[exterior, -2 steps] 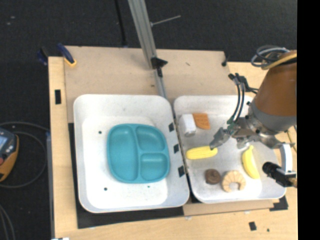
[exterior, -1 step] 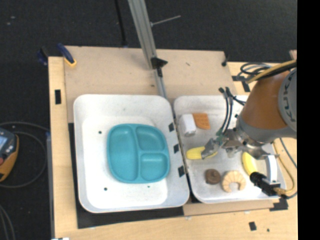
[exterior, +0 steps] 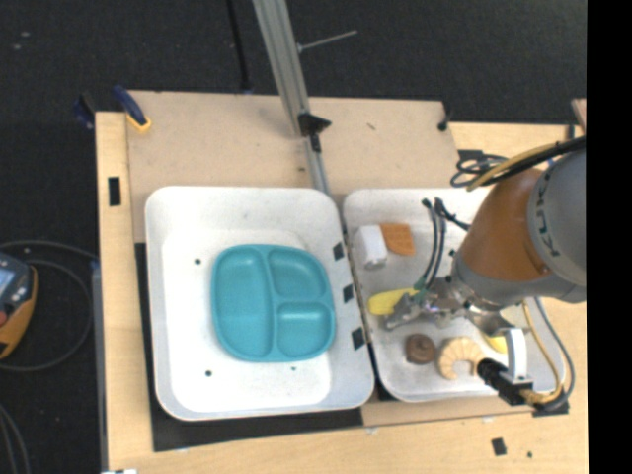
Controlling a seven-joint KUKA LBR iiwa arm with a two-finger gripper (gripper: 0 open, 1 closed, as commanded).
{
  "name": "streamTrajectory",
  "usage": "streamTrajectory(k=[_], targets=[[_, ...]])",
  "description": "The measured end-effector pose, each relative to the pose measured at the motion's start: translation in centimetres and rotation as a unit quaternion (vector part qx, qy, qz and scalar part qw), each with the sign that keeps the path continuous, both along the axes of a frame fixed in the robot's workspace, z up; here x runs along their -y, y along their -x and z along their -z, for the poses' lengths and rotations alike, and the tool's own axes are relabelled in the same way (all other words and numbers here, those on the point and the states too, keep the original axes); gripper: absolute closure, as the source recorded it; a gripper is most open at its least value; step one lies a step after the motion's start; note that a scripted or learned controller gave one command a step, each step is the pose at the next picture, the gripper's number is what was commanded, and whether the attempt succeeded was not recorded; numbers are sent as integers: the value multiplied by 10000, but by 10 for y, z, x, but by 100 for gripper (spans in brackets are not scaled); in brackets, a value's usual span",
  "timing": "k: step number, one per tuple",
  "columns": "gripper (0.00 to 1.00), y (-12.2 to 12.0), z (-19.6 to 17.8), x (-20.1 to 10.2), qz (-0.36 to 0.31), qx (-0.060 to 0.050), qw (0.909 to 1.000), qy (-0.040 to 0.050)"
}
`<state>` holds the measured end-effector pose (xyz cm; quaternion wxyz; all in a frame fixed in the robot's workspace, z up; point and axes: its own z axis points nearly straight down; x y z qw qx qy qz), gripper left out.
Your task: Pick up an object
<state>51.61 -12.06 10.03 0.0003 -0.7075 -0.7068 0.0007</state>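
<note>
Jaws low in the right bin (exterior: 395, 388), tips at the yellow piece; whether apart or together, cannot tell from where I stand. Gripper (exterior: 407, 310) hangs under the orange-banded arm (exterior: 513, 240).

Yellow piece (exterior: 386, 301) lies just beside the tips, toward the divider between bins. Looks like a light plastic toy, smooth, likely slippery; best pinched across its narrow middle.

Close by: brown round piece (exterior: 421, 349) just below the jaws, tan curved piece (exterior: 456, 355) beside that. White block (exterior: 372, 246) and orange square (exterior: 398, 239) sit above the jaws, apart. Crowding could nudge neighbours.

Left bin (exterior: 168, 265), well away, holds a teal divided plate (exterior: 274, 300).
</note>
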Motion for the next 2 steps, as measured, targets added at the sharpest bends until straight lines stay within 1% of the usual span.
streamTrajectory(k=[1,2], targets=[[0,-1,-1,1,5,11,10000,-7],[100,-3,-14,1,28,47,10000,-11]])
